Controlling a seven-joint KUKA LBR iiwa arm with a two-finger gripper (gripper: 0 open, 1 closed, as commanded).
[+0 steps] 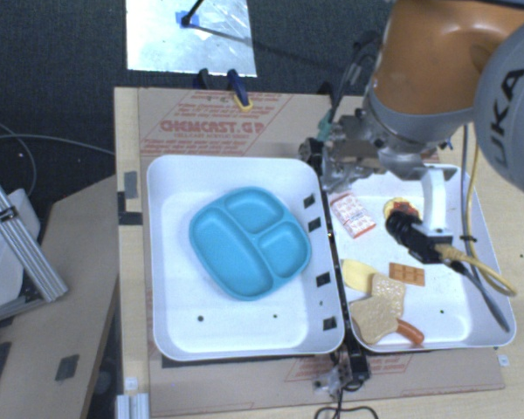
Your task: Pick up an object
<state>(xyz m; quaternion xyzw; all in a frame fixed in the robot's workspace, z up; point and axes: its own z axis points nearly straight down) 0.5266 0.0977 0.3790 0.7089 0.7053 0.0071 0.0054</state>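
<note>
A tan bench (87,225) fills the middle of the frame, covered by a brown cardboard sheet (218,120) printed in red. Two shallow white bins lie on that sheet side by side, touching along the centre: the left bin (170,321) at centre-left, the right bin (472,321) at lower right. A blue clamp (237,90) grips the cardboard's top edge

Red print on the cardboard sheet (218,116) at the far side of the worktop reads "CHEMCAST" — smaller lines around it are illegible. On the arm (506,85), right — the letters "UKA".
</note>
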